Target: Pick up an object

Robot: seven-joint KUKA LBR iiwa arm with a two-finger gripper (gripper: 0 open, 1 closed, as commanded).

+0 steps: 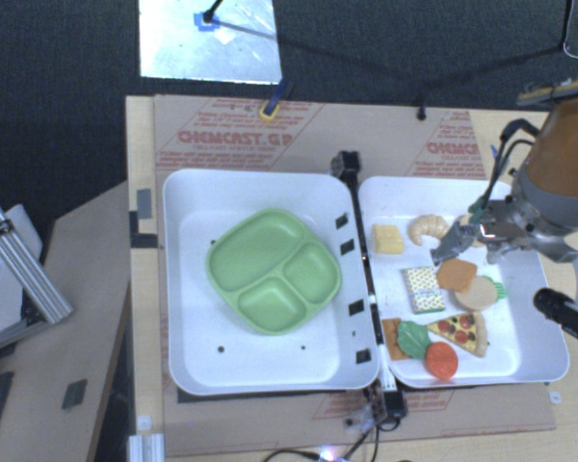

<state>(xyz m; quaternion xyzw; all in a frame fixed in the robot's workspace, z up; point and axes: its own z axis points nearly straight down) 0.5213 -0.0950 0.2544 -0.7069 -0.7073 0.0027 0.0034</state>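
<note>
Your pincer [459, 242] hangs low in the right bin [544, 306]; how far it gapes I cannot tell. Just beside it lies the toy croissant [428, 226], likely light, stiff and slick: take it across its narrow middle.

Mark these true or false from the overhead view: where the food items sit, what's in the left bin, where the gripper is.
1. The green divided plate lies in the left bin. True.
2. The croissant lies on the green plate. False: it lies in the right bin.
3. The pizza slice sits beside the tomato. True.
4. The gripper hangs over the left bin. False: it is over the right bin, near the croissant.
</note>
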